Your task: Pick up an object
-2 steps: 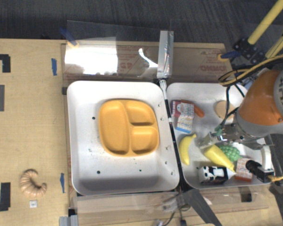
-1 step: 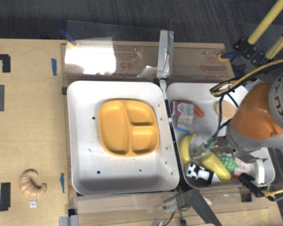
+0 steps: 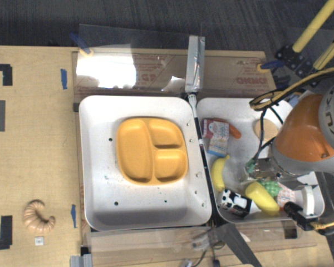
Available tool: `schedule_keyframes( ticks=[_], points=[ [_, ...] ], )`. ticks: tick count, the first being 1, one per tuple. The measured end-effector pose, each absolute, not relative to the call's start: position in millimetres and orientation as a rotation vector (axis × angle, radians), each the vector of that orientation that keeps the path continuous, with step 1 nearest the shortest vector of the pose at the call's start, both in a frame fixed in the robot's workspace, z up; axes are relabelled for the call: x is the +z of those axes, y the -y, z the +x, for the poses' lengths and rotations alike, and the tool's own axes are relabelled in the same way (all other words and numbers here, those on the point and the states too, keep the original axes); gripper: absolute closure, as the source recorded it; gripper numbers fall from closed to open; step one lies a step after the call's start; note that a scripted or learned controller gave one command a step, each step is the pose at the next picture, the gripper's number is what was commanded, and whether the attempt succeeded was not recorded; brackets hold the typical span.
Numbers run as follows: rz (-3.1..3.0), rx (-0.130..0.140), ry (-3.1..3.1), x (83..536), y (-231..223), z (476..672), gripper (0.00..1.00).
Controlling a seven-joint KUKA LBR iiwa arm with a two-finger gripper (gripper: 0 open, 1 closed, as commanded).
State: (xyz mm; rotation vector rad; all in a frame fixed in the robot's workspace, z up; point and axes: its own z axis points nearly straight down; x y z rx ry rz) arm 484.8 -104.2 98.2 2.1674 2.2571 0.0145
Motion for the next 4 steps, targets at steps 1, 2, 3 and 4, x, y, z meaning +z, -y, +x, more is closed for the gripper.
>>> schedule_keyframes(
  ticks=[1,2,3,4],
  points=[
    [2.113,0.007,-2.320,186,74,481.8,1.00],
    [2.118,0.000,-2.321,184,75,480.2,0.00],
    [1.724,0.002,-2.624,184,46,532.7,0.00],
    [1.832,0.009,-2.536,99,116,600.1,0.00]
  ],
)
